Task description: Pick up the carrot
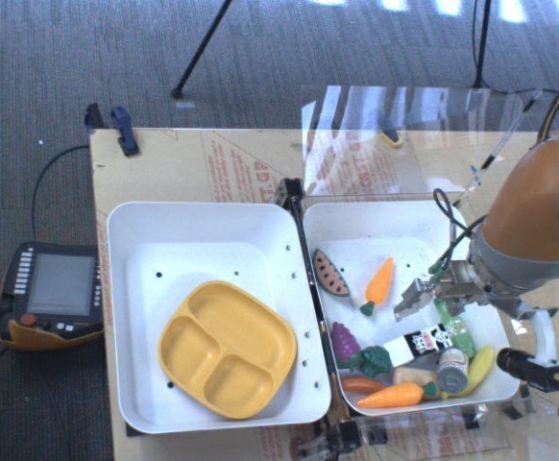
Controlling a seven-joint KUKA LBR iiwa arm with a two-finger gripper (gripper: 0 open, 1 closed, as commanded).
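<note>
A grey KUKA arm w/ an orange band reaches in from the right over the right-hand shallow white plastic bin (323, 221), its two-finger gripper (412, 299) hanging just right of the small orange plastic carrot w/ green top (379, 283); the fingers look parted and nothing sits between them, tho they are small and dark and hard to read. The carrot lies mid-bin, tip toward the far side, green end toward the near side, apart from the other toys, which probably makes it the easier target. A second, larger orange carrot (395, 396) lies along the bin's near wall, crowded btwn a red pepper-like piece (360, 384) and a yellow banana (480, 366), so reaching it would be awkward. A toy watermelon slice (331, 273) sits left of the small carrot; purple grapes (344, 339) and a green broccoli piece (375, 360) sit nearer. A black-and-white labelled packet (426, 339) carries print too small to read. The left bin (126, 257) holds a yellow three-compartment plastic tray (228, 347). Reddish mirrored lettering on the cardboard bench top (203, 166) can't be made out. A teach pendant (57, 293) rests on the floor, far left. Judged from this, the pick isn't done: gripper beside the carrot, not on it.
</note>
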